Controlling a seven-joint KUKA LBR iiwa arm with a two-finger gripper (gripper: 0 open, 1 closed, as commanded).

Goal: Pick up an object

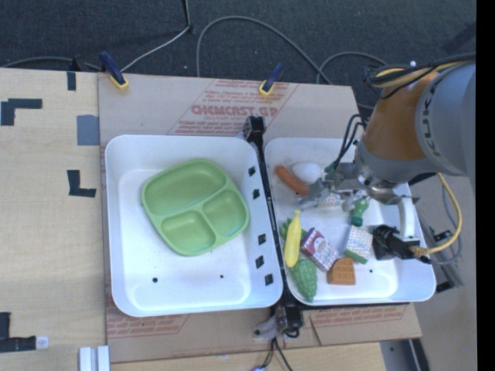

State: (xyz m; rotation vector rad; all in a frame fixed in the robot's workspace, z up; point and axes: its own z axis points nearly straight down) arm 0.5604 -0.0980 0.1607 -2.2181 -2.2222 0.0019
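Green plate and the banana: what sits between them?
In the camera view, just bare bin floor and the black divider separate the green plate from the banana.

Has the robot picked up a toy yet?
Not yet, it seems. The tool is low in the right bin, near the white egg and orange carrot, with nothing visibly in it. The toys lie on the bin floor. Grabbing and lifting one is left.

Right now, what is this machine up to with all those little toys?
A grey and orange robot arm reaches into the right bin, its gripper low among toy food: a carrot, a white egg, a banana and a green vegetable. It is meant to pick one up; nothing is visibly held yet. The left bin holds a green divided plate.
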